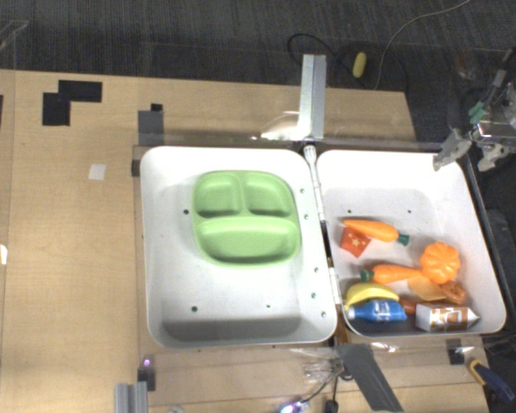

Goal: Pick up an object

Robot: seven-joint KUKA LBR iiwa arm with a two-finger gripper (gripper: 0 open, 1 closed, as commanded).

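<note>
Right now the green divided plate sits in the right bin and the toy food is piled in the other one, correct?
Not quite. The camera view shows the green divided plate in the left bin; the toy food is piled in the right bin.

At the far right edge, the hand [464,147] is pale grey metal with thin fingers, topped by dark parts, tangled cables and small teal bits.

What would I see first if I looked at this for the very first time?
Probably the big green divided plate, sitting alone in the middle of the left bin. Next, the bright heap of toy food crowded into the near part of the right bin: an orange pumpkin, two carrots, a yellow banana and a blue can.
</note>
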